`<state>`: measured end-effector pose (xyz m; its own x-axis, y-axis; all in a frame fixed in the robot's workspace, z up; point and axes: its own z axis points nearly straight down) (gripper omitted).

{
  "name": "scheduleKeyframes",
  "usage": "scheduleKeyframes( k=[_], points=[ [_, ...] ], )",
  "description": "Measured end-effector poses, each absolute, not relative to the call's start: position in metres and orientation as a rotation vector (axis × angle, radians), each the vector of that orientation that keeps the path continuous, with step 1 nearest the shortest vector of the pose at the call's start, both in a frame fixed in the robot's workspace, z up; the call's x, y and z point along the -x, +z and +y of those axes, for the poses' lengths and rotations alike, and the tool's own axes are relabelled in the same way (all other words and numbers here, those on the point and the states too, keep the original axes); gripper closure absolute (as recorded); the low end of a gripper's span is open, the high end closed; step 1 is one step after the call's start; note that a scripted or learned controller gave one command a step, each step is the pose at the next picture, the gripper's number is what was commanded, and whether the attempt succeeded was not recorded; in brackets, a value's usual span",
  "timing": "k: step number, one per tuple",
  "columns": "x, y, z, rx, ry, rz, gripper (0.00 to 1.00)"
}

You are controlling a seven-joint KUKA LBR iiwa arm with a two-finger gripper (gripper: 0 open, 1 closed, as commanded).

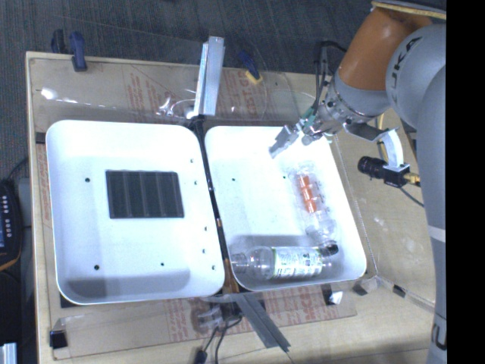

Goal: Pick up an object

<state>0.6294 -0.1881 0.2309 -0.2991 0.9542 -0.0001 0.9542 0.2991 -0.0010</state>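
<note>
At the bottom of the frame, along the lower wall of the right bin (254, 203), a clear bottle (282, 262) is lying on its side with its dark cap pointing toward the right edge of the picture. Just above that cap, a second bottle with an orange label (311, 199) is lying nearly upright in the frame against the bin's right side, its lower end almost touching the first. Neither one is being lifted: both are resting on the bin floor, so by my reading the pick is not yet done and the whole of the grasp is remaining, meaning the approach, the closing and the lift. Further up, the gripper (282, 144) is hanging over the upper part of the same bin, tilting toward the lower left of the picture, with nothing showing in it. Whether it is standing open or closed I cannot tell from this slant. The orange-labelled bottle is lying nearest to it, below and a little to the right in the frame, clearly apart from it. The other bottle is lying well apart from it, at the bottom. To the left, the left bin (76, 165) is holding only a dark ribbed panel (144, 194). At the upper right, the arm (409, 59) is reaching in over the bench (394, 271).
</note>
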Motion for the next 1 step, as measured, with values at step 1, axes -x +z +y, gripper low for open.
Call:
scheduleKeyframes(
  k=[1],
  points=[
    [-0.5851,0.2012,-0.2103,1.875,0.004,-2.517,0.00]
  ],
)
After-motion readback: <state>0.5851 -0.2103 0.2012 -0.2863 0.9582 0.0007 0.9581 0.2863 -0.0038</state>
